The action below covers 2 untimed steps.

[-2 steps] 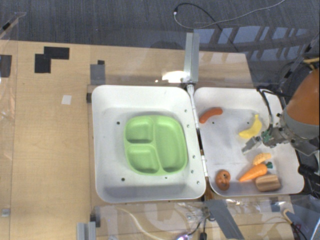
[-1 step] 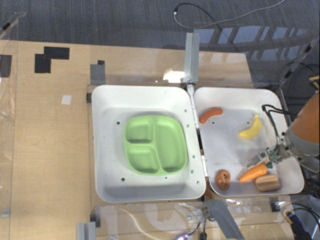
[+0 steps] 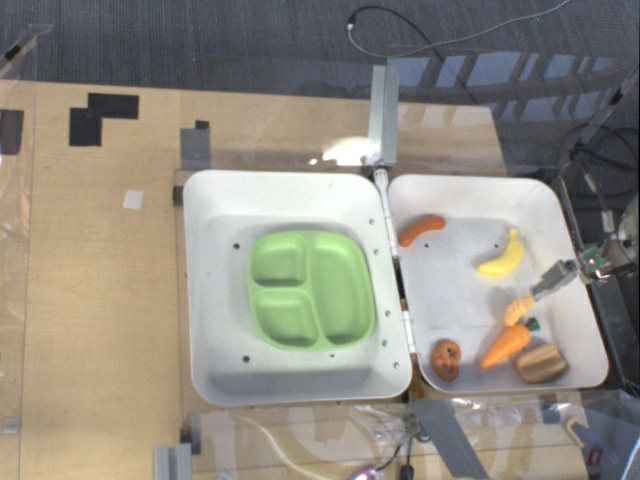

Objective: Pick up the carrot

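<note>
Your pincer (image 3: 553, 278) is reaching in from right, hovering over right bin (image 3: 470, 190); you cannot tell whether it is apart or together. Carrot (image 3: 506, 344) is lying below pincer, slightly left, near bin's front, tilted, nothing clamping it. Small yellowish piece (image 3: 517, 311) is sitting just beside pincer tip, between it and carrot. Banana (image 3: 503, 257) is lying up-left, sausage (image 3: 421, 229) farther left. Brown block (image 3: 540, 363) is touching carrot. Green tray (image 3: 311, 289) is sitting far left in left bin (image 3: 215, 268).

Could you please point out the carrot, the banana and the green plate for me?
carrot (image 3: 507, 343): camera view, middle of its orange body.
banana (image 3: 502, 257): camera view, middle of its curve.
green plate (image 3: 345, 293): camera view, floor of its large compartment.
</note>
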### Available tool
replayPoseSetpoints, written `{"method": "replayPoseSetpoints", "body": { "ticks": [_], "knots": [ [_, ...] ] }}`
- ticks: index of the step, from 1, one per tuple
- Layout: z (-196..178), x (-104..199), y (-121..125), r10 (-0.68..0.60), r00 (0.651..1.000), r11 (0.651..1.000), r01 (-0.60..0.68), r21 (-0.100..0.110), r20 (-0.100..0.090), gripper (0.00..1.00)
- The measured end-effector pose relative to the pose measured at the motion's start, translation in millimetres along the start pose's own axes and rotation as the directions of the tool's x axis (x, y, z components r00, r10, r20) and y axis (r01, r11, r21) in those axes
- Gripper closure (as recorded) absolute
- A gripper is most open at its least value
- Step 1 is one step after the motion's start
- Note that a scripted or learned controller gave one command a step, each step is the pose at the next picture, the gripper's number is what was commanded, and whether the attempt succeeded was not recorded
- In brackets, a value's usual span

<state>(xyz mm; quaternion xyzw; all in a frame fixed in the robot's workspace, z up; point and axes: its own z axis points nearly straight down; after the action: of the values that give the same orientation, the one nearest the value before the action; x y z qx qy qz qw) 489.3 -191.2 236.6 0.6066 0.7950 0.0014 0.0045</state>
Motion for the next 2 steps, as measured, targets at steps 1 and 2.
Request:
{"method": "replayPoseSetpoints", "body": {
  "ticks": [1,2],
  "knots": [
    [124,-1,-3,-0.183,0.983,0.983,0.183,0.004,-0.005,0.0],
    [111,-2,1,-0.183,0.983,0.983,0.183,-0.005,0.003,1.0]
  ]
}}
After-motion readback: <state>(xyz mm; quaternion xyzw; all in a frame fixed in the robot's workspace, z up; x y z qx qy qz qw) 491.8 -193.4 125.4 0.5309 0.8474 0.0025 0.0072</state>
